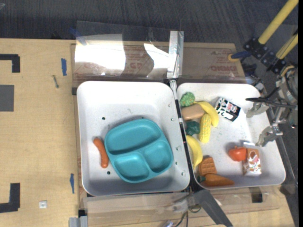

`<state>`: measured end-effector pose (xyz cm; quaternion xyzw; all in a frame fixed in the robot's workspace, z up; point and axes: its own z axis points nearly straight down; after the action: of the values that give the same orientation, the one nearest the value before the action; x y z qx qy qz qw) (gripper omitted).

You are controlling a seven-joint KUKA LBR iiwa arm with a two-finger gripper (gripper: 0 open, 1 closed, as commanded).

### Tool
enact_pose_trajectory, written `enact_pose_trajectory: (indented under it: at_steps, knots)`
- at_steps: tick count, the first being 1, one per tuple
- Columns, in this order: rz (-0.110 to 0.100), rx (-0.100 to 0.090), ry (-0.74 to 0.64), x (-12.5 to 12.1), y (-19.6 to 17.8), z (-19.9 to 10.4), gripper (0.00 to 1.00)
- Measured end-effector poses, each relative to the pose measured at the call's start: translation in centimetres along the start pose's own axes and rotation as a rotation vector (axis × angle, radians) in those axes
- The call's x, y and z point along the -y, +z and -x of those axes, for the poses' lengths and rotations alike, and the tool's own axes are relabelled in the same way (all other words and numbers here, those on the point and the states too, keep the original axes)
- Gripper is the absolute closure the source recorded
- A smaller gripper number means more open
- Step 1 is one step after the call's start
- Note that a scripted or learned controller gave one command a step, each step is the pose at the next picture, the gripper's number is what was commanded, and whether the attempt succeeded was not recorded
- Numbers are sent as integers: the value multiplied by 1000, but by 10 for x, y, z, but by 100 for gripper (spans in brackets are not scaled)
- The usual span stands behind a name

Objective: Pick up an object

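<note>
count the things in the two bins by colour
orange: 3 (sausage, carrot, ridged piece)
yellow: 3 (two bananas, corn)
green: 2
teal: 1, tray
red: 1
tan: 1
printed packs: 2
total: 13

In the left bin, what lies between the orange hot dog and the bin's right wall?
The teal divided tray lies there, right beside the hot dog and short of the left bin's right wall, as the camera view shows.

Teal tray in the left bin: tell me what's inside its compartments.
The teal tray shows three compartments, all bare. An orange sausage lies beside it in the left bin. Whatever is beneath the tray is covered.
</note>
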<state>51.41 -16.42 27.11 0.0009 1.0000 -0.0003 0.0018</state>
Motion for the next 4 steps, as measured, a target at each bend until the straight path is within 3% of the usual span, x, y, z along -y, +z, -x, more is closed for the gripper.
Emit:
enact_pose_trajectory:
  at_steps: [1, 2, 3, 4]
  knots:
    - [4, -8, -152, -11, 126, 1, 0]
    - [-2, 9, -101, -50, 182, 76, 0]
    - [-4, 9, 24, -68, 182, 80, 0]
    - [-4, 21, 22, -69, 170, 84, 100]
